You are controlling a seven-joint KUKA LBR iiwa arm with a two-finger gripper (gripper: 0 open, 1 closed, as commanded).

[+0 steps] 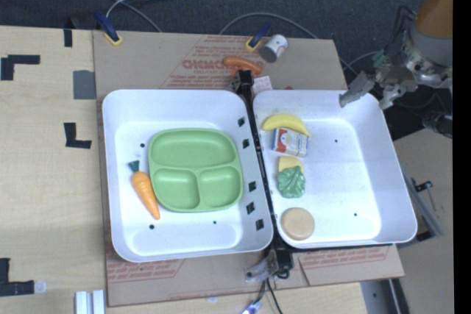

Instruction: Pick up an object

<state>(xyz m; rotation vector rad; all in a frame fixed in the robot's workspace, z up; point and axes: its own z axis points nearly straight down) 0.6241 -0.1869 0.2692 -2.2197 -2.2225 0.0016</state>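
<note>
Cardboard covers the surface (184, 70) under two white bins. From where I stand, the hand (368, 88) hovers past the right bin's (368, 158) far right corner; its opening I cannot tell. Nearest lies the banana (285, 122), to its left, long axis crosswise.

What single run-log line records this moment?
gripper: above right bin's far-right corner, holding nothing | right bin: banana, carton, lettuce, cookie | left bin: tray, carrot

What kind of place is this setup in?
Probably a robotics lab test bench: two shallow white bins on taped cardboard, plastic toy food such as a yellow banana, and a grey robot arm nearby.
</note>
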